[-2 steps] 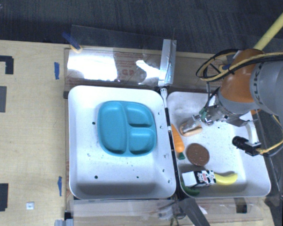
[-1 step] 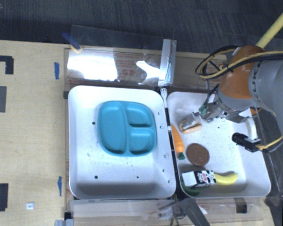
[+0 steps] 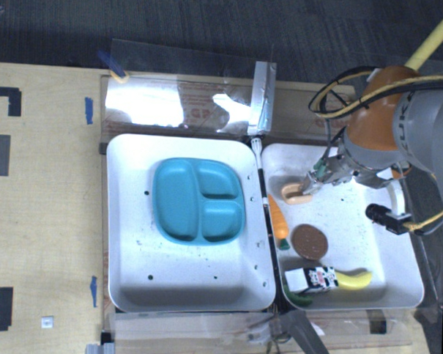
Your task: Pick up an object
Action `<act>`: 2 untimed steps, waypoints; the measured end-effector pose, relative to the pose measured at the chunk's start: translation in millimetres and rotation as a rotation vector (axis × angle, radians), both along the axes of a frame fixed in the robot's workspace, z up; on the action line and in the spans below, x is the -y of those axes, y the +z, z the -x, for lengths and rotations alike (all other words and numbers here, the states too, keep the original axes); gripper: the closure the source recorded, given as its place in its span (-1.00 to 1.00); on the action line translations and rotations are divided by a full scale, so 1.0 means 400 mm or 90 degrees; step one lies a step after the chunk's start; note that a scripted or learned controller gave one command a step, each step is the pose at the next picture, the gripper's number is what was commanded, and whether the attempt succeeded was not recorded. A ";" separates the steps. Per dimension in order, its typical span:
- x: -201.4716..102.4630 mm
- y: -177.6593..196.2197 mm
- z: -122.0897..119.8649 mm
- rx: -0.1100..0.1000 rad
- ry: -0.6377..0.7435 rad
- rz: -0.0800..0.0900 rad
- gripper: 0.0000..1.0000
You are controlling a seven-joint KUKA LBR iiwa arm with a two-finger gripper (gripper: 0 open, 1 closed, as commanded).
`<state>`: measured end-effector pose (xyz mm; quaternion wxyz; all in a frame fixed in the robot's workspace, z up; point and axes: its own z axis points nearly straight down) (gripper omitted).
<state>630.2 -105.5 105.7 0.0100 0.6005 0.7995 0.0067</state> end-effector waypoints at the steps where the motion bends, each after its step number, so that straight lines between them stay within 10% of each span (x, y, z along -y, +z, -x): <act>1: 0.000 -0.003 0.002 -0.002 0.000 0.000 -1.00; 2: -0.002 -0.026 0.135 -0.001 0.091 0.003 -1.00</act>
